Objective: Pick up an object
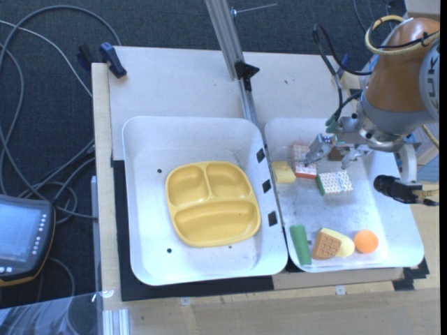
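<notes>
My gripper (331, 153) hangs over the back of the right bin (391, 257), open, with one finger (316, 150) near a red-and-white checkered box (303, 163) and the other above a green-and-white checkered box (336, 183). Nothing sits between the fingers. A pale yellow block (283, 172) lies by the bin's left wall. Along the front edge lie a green cylinder (299, 243), a waffle-patterned piece (325, 244) resting on a yellow piece (345, 247), and an orange ball (366, 241).
The left bin (140, 187) holds a yellow divided plate (213, 204). A metal post (223, 19) rises between the bins at the back. A black part (394, 186) juts over the right bin's right side. Cables trail on the floor to the left.
</notes>
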Tool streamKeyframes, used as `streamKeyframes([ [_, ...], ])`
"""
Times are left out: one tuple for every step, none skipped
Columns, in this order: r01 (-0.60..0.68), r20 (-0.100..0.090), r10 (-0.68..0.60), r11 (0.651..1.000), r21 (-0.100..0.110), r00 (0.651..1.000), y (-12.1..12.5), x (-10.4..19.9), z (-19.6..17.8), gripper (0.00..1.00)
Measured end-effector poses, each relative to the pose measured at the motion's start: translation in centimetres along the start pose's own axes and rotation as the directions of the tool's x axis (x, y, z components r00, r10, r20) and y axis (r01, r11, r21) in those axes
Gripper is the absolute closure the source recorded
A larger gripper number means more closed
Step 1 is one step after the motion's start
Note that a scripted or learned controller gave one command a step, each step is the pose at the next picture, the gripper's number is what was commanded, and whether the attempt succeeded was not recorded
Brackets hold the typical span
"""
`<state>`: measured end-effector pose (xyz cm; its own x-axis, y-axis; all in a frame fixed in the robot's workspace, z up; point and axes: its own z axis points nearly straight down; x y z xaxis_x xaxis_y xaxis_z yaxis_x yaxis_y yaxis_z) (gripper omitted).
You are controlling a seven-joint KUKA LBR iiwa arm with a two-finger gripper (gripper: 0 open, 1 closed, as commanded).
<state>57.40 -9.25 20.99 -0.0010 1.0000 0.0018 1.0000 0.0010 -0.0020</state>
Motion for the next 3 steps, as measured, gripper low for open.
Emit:
streamKeyframes([
  [0.0,0.0,0.0,1.0,-0.001,1.0,0.0,0.0,0.0,0.0],
  [0.0,0.0,0.0,1.0,0.005,1.0,0.7,0.6,5.7,0.0],
  [-0.001,-0.001,0.001,1.0,0.007,1.0,0.2,0.8,12.1,0.0],
])
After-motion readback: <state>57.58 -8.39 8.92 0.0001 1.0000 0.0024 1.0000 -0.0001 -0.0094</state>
